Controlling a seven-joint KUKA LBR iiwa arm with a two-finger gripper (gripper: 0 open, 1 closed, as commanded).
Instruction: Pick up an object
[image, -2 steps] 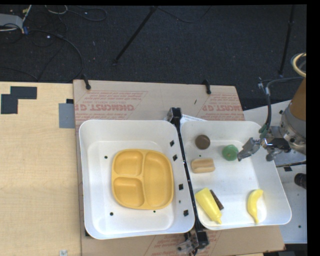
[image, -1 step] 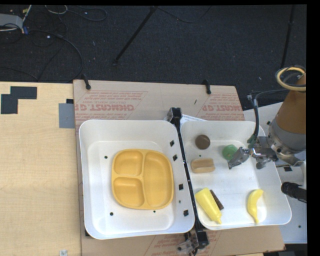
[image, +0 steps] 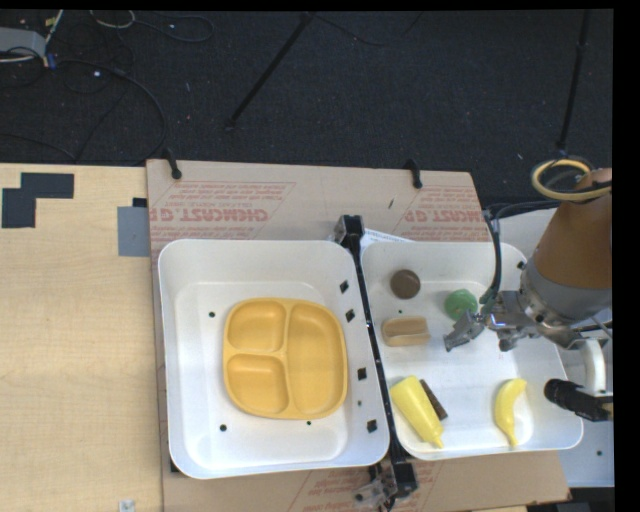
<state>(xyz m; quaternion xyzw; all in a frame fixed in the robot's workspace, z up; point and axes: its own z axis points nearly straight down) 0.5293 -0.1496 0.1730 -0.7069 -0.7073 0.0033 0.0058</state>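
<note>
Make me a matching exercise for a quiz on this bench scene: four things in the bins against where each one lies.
Things:
1. yellow tray
2. brown ball
3. banana
4. green object

Places:
A. front right of the right bin
B. left bin
C. next to the gripper
D. back of the right bin

Pairs: 1-B, 2-D, 3-A, 4-C

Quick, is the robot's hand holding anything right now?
Hand: open, holding nothing, low in the right bin beside the green object.
</note>
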